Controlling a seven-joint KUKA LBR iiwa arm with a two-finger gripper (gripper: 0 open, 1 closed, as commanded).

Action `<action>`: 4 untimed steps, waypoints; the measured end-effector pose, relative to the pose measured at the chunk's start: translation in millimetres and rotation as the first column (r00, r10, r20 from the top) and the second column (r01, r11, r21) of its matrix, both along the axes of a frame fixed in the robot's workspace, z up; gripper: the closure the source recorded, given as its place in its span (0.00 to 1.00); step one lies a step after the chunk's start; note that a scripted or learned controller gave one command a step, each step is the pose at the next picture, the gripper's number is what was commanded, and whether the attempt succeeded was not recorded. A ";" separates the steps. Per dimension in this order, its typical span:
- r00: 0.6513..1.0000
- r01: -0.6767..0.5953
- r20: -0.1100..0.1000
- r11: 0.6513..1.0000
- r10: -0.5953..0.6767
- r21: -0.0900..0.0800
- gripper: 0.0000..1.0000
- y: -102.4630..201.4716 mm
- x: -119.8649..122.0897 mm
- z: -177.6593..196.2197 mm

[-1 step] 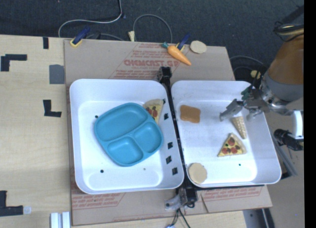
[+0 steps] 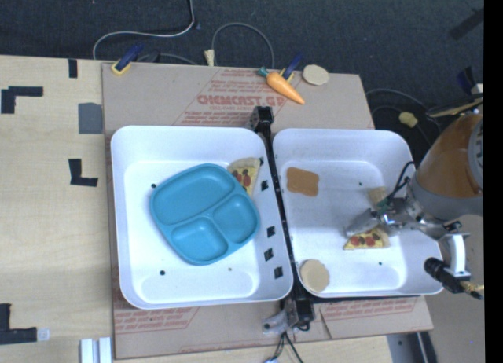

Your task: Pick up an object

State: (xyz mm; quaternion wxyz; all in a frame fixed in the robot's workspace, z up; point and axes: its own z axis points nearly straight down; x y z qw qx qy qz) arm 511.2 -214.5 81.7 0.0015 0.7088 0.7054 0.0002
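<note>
Left white plastic bin [image 2: 134, 196] holds a blue three-compartment plastic tray [image 2: 204, 212], a toy pizza slice [image 2: 246, 171] touching its upper right edge. Right white plastic bin [image 2: 338, 143] holds a brown toast-like square [image 2: 302, 181] at upper left, a round tan cookie [image 2: 315, 275] at lower left, a second pizza slice [image 2: 367, 239] right of centre. Behind both bins, an orange toy carrot [image 2: 284, 87] lies on the cardboard sheet [image 2: 157, 94].

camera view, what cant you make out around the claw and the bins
- Claw, camera view: small and blurred over the triangular pizza-slice toy in the right white bin; whether it touches or grips the slice is unclear.
- Second pizza-slice toy, left white bin: partly hidden by the blue sectioned plastic plate.
- Grey arm: cut off by the right edge.
</note>
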 end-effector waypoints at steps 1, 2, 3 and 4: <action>1.000 -0.009 0.004 1.000 0.009 -0.002 0.00 9.8 72.2 5.6; 1.000 -0.010 -0.003 1.000 0.010 0.007 0.00 -6.2 131.4 30.4; 1.000 -0.011 0.002 1.000 0.011 -0.002 0.00 76.3 112.7 4.8; 1.000 -0.006 0.003 1.000 0.006 0.000 0.00 26.2 155.2 4.9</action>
